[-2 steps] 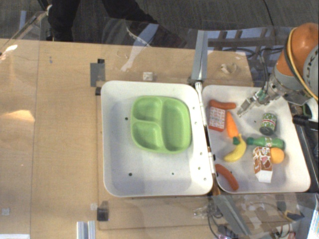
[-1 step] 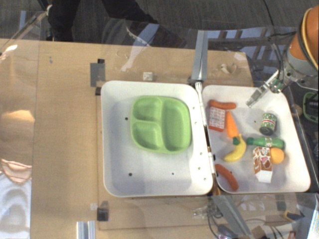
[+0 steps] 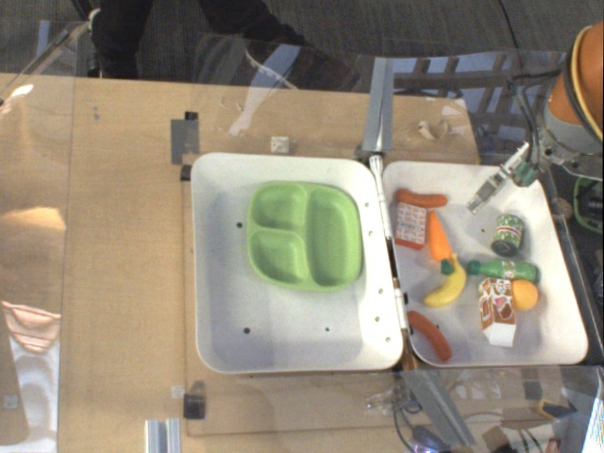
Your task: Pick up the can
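Note:
The can (image 3: 508, 234) is small and green with a dark label. It lies in the right bin (image 3: 564, 333), near that bin's far right side. My gripper (image 3: 500, 180) hangs over the bin's far right corner, up and a little left of the can and apart from it. Its two grey fingers (image 3: 483, 192) are spread open with nothing between them.
Around the can lie a green bottle (image 3: 505, 270), an orange (image 3: 525, 295), a juice carton (image 3: 496, 311), a banana (image 3: 447, 286), a carrot (image 3: 439, 237), a red-and-white carton (image 3: 410, 225) and two sausages (image 3: 420, 198). The left bin (image 3: 217, 328) holds a green divided plate (image 3: 307, 234).

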Available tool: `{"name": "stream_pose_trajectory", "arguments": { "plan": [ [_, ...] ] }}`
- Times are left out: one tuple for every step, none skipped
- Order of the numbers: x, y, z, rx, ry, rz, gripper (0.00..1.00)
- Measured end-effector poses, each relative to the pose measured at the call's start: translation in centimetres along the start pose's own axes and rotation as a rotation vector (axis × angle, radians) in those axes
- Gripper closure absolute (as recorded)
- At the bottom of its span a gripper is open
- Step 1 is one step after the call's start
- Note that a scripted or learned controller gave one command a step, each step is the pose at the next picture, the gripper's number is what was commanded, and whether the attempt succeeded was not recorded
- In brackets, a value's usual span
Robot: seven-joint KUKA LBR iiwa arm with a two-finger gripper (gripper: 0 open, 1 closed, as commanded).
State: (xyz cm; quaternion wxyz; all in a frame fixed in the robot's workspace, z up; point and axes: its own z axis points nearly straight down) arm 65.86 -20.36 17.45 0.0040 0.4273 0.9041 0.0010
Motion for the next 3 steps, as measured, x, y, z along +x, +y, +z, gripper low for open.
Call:
{"name": "stream_pose_trajectory", "arguments": {
  "plan": [
    [-0.4, 0.6, 1.9, 0.000, 0.000, -0.059, 0.00],
    [0.6, -0.7, 2.5, 0.000, 0.000, -0.134, 0.00],
    [-0.5, 0.4, 1.6, -0.001, -0.002, -0.188, 0.00]
  ]
}}
